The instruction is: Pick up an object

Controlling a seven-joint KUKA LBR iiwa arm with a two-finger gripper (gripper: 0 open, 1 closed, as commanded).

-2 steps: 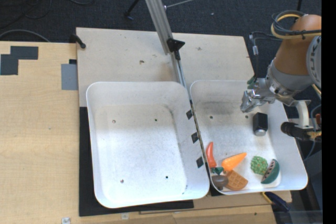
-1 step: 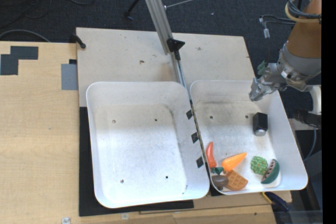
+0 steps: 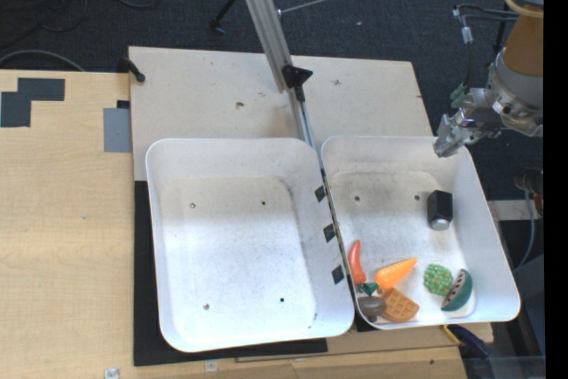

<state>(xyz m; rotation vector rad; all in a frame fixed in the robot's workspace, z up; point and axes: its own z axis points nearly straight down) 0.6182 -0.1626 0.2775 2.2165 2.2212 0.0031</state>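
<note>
Camera view, arm (image 3: 519, 58) at right, above right bin's (image 3: 404, 146) far corner

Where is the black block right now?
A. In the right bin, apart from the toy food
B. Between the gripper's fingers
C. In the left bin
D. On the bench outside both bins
A: the black block lies on the right bin's floor, up-frame of the toy food and below the gripper.
</note>
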